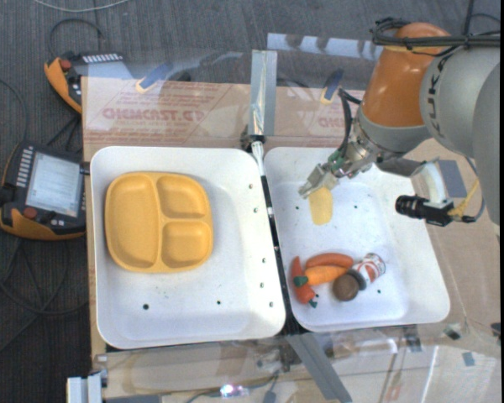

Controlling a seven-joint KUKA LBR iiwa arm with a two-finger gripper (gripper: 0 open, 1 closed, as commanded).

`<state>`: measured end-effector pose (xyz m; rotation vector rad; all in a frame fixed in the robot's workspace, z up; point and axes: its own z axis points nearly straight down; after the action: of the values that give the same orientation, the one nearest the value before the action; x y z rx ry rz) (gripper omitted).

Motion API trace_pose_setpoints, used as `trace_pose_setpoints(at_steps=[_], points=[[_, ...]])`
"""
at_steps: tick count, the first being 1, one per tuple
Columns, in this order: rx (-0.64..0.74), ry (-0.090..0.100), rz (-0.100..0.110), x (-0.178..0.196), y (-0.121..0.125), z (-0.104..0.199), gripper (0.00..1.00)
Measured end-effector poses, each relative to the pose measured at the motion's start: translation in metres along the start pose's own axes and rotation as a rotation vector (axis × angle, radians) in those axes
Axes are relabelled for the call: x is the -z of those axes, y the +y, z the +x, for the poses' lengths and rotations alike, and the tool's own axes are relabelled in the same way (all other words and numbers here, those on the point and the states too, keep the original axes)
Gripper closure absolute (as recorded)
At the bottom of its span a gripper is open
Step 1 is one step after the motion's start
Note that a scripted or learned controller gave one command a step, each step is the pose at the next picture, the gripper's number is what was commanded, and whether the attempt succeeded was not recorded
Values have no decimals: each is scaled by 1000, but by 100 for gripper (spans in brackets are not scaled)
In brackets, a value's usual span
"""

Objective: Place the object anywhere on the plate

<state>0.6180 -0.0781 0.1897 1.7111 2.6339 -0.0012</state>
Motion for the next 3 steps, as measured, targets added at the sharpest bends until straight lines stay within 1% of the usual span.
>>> trace_pose_setpoints(at_steps=[1,2,3], points=[[233,1,0,-6,49,88,100],[300,-1,0,-6,88,139,100],[232,-14,-10,-90,112,175,100]])
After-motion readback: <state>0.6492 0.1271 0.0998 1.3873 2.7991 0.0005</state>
